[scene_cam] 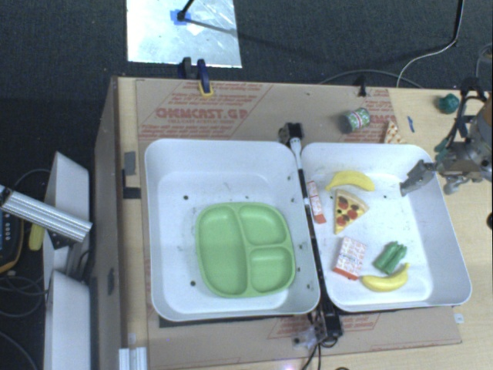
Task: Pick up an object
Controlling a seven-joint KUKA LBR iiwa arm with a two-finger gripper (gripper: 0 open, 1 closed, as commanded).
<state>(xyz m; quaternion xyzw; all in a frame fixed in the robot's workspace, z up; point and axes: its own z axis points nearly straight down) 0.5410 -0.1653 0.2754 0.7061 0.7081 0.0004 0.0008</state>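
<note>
Two shallow white plastic bins sit side by side on a cardboard-topped bench. The left bin (166,168) holds a pale green divided plate (245,249) with three compartments, lying flat towards the front of the bin. The right bin (439,230) holds the small pieces: a yellow toy banana (350,179) near the back, a toy pizza slice (347,210) with red dots just in front of it, a small red-and-white patterned box (350,257) further forward, a green leafy toy vegetable (390,256) beside the box, and a second yellow banana (384,281) close to the front rim, just beside the green vegetable. A narrow red-and-white stick-shaped packet (314,200) lies along the divide between the bins.

The grey arm comes in from the right, and its gripper (417,177) hangs over the back right part of the right bin, well apart from the nearer banana. Whether it is released or clenched, I cannot tell; nothing shows in its grasp.

Behind the bins, a small green can (357,119) lies on the cardboard.
</note>
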